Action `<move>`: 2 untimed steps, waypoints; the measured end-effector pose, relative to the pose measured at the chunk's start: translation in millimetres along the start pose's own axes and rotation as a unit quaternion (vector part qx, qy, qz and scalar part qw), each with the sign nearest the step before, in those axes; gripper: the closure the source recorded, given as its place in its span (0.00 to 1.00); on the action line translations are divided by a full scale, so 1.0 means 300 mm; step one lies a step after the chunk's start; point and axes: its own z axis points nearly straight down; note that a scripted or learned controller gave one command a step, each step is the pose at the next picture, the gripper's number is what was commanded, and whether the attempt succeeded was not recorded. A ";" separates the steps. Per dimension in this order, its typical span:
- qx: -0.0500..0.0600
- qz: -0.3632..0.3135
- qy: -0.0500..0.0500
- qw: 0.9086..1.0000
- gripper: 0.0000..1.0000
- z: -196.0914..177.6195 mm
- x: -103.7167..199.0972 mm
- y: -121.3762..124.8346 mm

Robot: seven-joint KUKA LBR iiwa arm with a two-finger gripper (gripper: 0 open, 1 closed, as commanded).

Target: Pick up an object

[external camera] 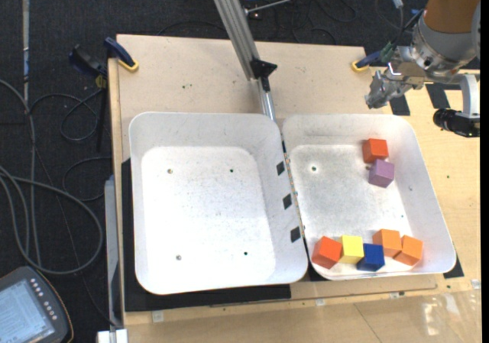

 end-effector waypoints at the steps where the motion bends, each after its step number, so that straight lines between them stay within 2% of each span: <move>1: 0.006 -0.002 0.002 1.000 1.00 0.050 0.193 -0.025; 2: 0.006 -0.002 0.002 1.000 1.00 0.082 0.338 -0.072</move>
